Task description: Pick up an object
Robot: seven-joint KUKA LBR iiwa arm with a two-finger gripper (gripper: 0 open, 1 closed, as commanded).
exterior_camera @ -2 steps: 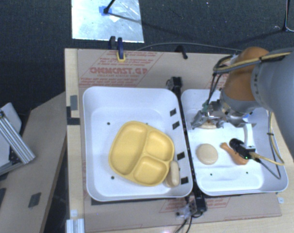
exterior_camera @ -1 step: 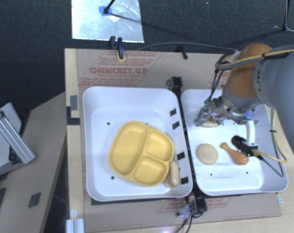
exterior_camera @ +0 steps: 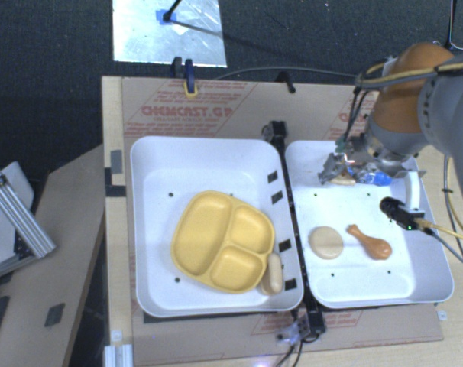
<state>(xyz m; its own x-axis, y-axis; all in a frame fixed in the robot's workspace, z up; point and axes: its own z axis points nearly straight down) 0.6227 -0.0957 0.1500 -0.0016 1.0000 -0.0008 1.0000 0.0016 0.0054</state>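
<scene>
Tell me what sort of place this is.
Likely a robotics lab test bench, not a kitchen: a grey-and-orange arm reaches over two white bins on a taped board, and the food is toys, a yellow tray, a drumstick and a cookie.

Glossy yellow plastic tray (exterior_camera: 222, 241) in a smooth white plastic bin (exterior_camera: 157, 167), on a matt brown-paper-covered bench (exterior_camera: 239, 105).

The arm (exterior_camera: 449, 105) is a smooth, rounded grey casing with a bulging orange band (exterior_camera: 403, 90) above the wrist, thin yellow and black cables trailing along it, and a small metallic gripper (exterior_camera: 340, 168) below.
</scene>
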